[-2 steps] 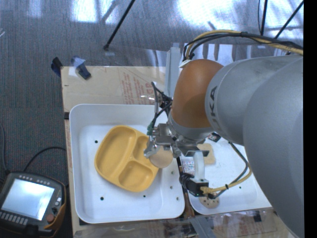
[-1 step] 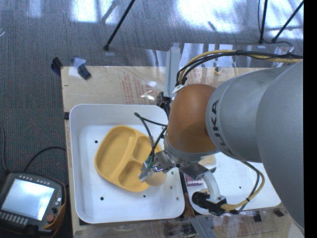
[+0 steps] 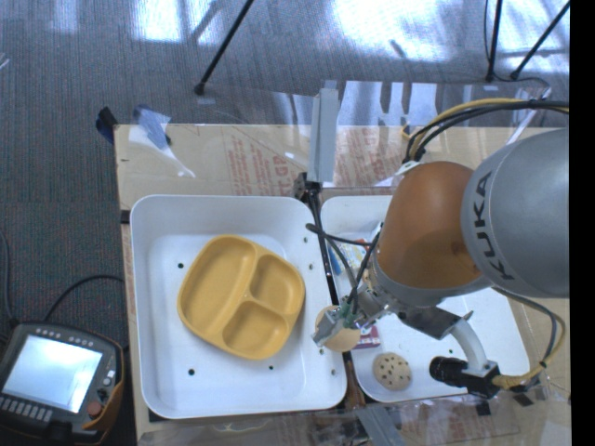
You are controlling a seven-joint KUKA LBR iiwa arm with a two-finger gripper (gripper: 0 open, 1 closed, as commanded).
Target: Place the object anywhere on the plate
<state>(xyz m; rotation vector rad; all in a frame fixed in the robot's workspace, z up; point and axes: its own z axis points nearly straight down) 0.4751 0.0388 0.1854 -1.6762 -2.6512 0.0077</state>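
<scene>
The gripper (image 3: 337,326) hangs over the divide between two bins, apparently closed on a tan rounded object (image 3: 340,334). Advisable: carry it left and release low over the one yellow three-compartment plate (image 3: 242,295). One perforated ball (image 3: 391,371) lies in the right bin (image 3: 502,328).

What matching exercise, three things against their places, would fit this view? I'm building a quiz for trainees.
Things:
1. yellow plate
2. perforated ball
3. teach pendant

Places:
A. on the floor, beside the bench
B. in the left bin
C. in the right bin, near its front edge

Pairs: 1-B, 2-C, 3-A
</scene>
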